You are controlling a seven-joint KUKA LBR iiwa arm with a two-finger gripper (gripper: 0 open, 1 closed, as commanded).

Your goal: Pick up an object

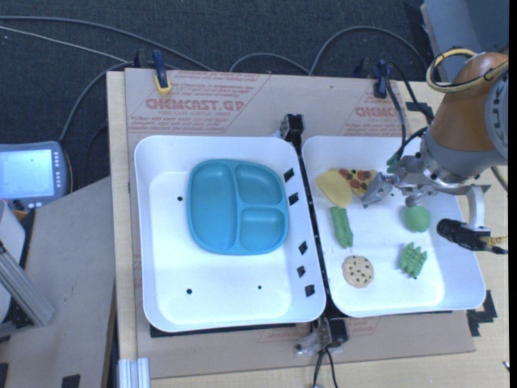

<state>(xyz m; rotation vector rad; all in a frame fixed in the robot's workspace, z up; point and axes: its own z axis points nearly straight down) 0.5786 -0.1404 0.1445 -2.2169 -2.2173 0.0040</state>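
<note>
From where I stand, the wooden worktop (202, 95) carries two shallow white bins side by side. The left white bin (161, 297) holds a light blue plastic tray with three compartments (237, 207), lying toward the bin's far edge.

The right white bin (388, 297) has the small toys in it. A yellow rounded piece (333, 187) lies near its far left corner, just beside a flat slice of pizza with red and dark toppings (358, 179). A long green vegetable-shaped piece (342, 225) lies along the left edge, and nearer the front edge sits a round tan cookie with dark chips (357, 271). A green ball-like piece (417, 218) rests toward the right edge, with a spiky green piece (413, 259) in front of it.

The grey arm with its orange band comes in over the right bin's far right corner. Its gripper (374, 192) reaches down beside the pizza slice, between it and the green ball; whether it is apart or together I cannot tell.
</note>
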